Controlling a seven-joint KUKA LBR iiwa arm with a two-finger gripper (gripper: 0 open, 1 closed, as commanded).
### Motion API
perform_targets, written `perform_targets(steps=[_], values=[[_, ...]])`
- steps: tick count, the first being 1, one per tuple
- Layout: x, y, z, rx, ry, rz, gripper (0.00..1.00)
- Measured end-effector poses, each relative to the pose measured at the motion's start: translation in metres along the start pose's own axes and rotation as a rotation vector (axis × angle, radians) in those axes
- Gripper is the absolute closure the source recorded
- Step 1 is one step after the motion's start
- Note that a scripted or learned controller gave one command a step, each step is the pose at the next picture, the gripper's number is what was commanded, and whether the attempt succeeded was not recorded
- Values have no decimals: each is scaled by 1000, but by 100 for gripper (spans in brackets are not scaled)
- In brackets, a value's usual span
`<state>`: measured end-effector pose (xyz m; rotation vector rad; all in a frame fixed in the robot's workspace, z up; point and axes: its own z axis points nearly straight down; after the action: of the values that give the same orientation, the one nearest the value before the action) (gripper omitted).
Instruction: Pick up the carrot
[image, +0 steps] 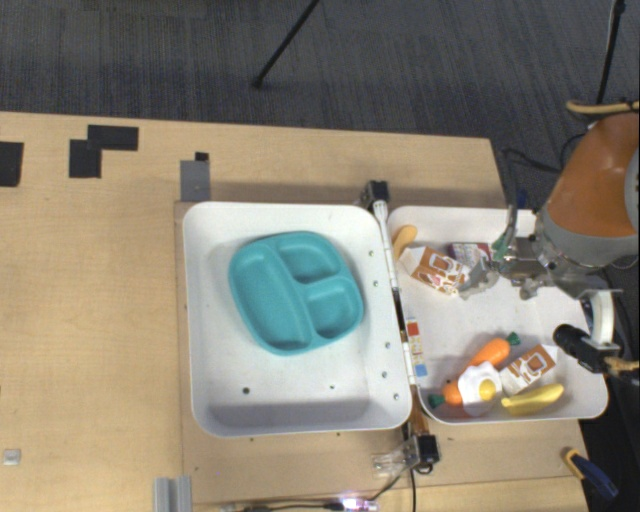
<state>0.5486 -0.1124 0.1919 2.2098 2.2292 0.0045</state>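
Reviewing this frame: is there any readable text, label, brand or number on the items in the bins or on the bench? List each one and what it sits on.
No text can be read in this frame.
Brown and white carton in the right bin: printed panel, too blurred to read.
Second small carton near the carrot: markings too small to read.
Coloured marks on the divider strip between the bins: unreadable.

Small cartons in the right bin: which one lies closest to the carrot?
The lower carton, touching the carrot above the banana; the other carton sits farther up, beside the gripper.
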Motion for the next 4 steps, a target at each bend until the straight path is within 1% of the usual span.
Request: perform_targets(steps=[1,2,3,4], values=[[-38,-48,77,7,-1,62,0],[-52,-60,105,-1,2,257,0],[-11,-58,104,-7,-2,-78,0],[-11,-54,92,-18,-4,-80,100]])
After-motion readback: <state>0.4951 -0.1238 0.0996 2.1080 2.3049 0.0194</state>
